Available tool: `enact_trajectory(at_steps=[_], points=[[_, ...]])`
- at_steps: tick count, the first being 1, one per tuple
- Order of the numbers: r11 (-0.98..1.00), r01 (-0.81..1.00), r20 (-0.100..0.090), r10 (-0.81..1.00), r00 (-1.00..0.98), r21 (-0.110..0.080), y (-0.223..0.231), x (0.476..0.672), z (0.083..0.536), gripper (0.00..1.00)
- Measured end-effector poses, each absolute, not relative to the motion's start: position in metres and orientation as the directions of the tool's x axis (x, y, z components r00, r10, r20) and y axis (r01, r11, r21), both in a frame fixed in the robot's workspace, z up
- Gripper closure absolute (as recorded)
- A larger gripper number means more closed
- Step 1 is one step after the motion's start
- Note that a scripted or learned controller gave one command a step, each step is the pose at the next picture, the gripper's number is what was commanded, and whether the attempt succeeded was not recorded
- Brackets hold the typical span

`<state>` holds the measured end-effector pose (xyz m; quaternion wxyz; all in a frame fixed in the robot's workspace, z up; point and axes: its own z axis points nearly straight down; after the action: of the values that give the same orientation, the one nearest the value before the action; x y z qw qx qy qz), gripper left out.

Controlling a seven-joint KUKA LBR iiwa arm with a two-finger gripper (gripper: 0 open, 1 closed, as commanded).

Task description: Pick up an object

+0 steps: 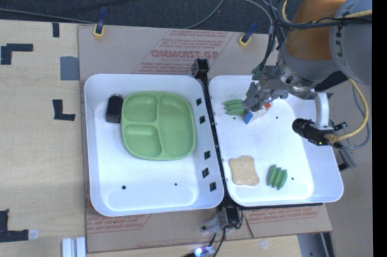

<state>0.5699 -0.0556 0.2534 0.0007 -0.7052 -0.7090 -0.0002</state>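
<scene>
White bins sit side by side on the bench point(48, 147). Left bin point(97, 189): green divided plate point(158, 126) at centre, black block point(113, 109) touching it at 9 o'clock. Right bin point(326, 186): claw point(257, 106) at 11 o'clock, low over a green pod point(233, 107) and a small blue-and-red item point(249, 117); claw state cannot be determined. Tan bread slice point(244, 170) and second green pod point(277, 177) lie at 6 o'clock.

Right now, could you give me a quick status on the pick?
Gripper low in right bin, beside green pods. Nothing seen held. Bread slice lies apart.
</scene>
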Motion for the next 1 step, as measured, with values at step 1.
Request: enact_trajectory(at_steps=[1], points=[[0.005,1.000,0.001,1.000,-0.005,-0.001,-0.0123,0.5839,0.2526,1.00]])
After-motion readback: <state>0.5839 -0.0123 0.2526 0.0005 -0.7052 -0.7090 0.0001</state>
